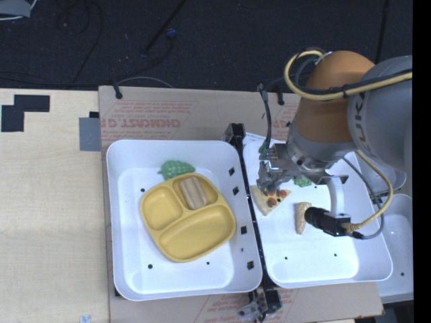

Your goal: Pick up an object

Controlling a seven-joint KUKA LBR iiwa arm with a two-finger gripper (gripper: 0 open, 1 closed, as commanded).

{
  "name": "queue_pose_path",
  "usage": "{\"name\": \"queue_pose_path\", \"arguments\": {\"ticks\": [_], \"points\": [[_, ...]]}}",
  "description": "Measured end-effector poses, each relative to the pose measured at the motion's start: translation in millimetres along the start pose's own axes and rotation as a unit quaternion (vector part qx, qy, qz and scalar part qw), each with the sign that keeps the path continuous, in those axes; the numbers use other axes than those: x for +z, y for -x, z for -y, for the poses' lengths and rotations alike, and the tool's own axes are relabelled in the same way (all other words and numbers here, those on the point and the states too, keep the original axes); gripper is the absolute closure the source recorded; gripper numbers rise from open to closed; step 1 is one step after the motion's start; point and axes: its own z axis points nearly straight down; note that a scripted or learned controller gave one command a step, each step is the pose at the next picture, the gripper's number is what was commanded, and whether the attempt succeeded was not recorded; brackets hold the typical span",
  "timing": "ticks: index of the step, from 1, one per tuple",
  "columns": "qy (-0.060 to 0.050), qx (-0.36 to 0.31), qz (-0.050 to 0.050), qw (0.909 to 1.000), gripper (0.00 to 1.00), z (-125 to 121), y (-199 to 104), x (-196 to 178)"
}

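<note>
My gripper [271, 180] reaches down into the right bin [323, 264], just above a pizza slice [269, 199] lying near the bin's left wall. A tan wedge-shaped food piece [301, 217] lies to the right of the pizza slice. A small green piece [303, 180] peeks out beside the wrist. In the left bin [135, 274] sits a yellow divided plate [187, 219] with a tan hot-dog-like item [194, 192] in one compartment, and a green leafy piece [176, 169] lies at the plate's far edge. The arm hides the fingertips.
A black cable and connector [326, 221] drape over the right bin beside the tan wedge. The black divider [246, 207] runs between the bins. Cardboard [168, 116] lies under both bins, and the wooden bench [47, 214] extends to the left.
</note>
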Motion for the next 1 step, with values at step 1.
{"name": "queue_pose_path", "arguments": {"ticks": [1], "points": [[0.001, 0.0, 0.0, 1.0, 1.0, -12.3, -54.4, -7.6]]}}
